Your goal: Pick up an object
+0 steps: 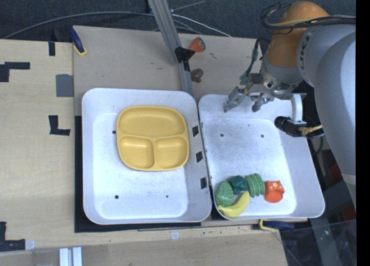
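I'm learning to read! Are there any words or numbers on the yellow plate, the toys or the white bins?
None: no words, numbers or signs can be read here.
The yellow plate is plain.
The toys bear no letters.
The white bins show only tiny dark specks, not writing.

The gripper (245,104) hung over the far edge of the right bin (263,143), its fingers spread apart with nothing between them. A green toy (240,186), a yellow banana (236,206) and a red piece (274,191) lay clustered at that bin's near edge. A yellow divided plate (153,137) sat in the left bin (98,166).
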You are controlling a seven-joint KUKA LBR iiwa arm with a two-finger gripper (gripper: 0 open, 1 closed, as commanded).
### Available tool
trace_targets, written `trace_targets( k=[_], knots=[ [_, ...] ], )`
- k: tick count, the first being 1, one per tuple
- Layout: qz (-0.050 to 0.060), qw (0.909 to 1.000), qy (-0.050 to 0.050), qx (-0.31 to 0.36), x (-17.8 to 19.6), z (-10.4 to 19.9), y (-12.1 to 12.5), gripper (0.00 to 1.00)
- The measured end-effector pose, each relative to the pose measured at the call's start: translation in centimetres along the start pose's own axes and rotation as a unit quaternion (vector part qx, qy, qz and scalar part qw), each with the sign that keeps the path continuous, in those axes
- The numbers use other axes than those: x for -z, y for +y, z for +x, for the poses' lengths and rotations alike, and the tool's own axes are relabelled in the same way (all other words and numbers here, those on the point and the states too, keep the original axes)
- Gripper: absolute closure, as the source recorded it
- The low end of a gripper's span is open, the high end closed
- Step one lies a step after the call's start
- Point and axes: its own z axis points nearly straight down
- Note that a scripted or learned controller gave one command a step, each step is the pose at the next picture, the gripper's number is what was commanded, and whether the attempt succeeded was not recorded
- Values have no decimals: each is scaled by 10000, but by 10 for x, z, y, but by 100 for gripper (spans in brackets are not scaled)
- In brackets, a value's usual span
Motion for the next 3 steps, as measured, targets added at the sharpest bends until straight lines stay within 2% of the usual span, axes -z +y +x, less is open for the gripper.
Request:
trace_targets(
  k=[1,2,3],
  knots=[
    [8,10000,2,4,-54,1,-1,0],
    [-14,10000,1,11,-41,2,0,100],
    [-55,10000,7,4,21,7,7,100]
  ],
)
